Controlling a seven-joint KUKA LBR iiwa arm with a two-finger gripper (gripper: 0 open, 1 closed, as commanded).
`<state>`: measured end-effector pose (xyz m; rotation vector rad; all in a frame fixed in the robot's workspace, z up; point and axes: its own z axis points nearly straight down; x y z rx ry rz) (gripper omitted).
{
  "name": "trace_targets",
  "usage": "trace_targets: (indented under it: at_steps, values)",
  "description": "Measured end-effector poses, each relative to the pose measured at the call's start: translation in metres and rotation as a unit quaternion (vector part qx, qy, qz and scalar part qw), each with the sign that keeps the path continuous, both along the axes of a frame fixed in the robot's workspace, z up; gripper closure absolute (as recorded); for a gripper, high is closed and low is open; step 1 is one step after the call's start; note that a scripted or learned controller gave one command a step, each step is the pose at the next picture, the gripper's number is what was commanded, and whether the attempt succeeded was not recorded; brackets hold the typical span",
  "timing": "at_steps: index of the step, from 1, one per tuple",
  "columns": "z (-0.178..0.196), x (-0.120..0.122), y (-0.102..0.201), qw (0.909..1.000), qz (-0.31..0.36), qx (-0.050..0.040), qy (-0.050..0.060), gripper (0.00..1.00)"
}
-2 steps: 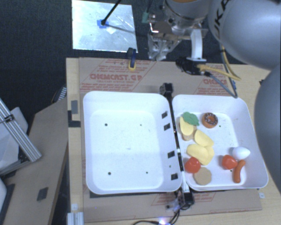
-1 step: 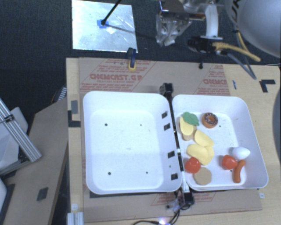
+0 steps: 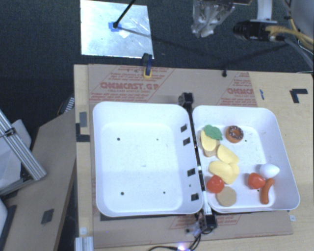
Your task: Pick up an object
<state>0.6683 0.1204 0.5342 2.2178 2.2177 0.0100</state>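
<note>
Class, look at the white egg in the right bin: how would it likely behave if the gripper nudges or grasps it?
The white egg looks rounded and smooth, so it would probably roll or slip when nudged. It lies against a red tomato and sausage, which may shift too.

The pale grey metal two-finger gripper (image 3: pixel 206 29) looks glossy and faceted, its outline blurred. Beside it sits a black cylindrical fitting (image 3: pixel 252 30) beneath a white tubular segment (image 3: pixel 264 9). A bundle of yellow and grey cables (image 3: pixel 294 33) trails off from the black fitting.
</note>
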Motion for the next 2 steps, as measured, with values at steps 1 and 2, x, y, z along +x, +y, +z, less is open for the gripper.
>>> trace_targets:
  at_steps: [1, 2]
  values:
    - [0.002, 0.000, -0.043, 1.0000, -0.001, -0.0008, 0.003, 1.00]
    - [-0.111, -0.005, 0.009, 1.0000, 0.004, -0.0003, 0.009, 1.00]
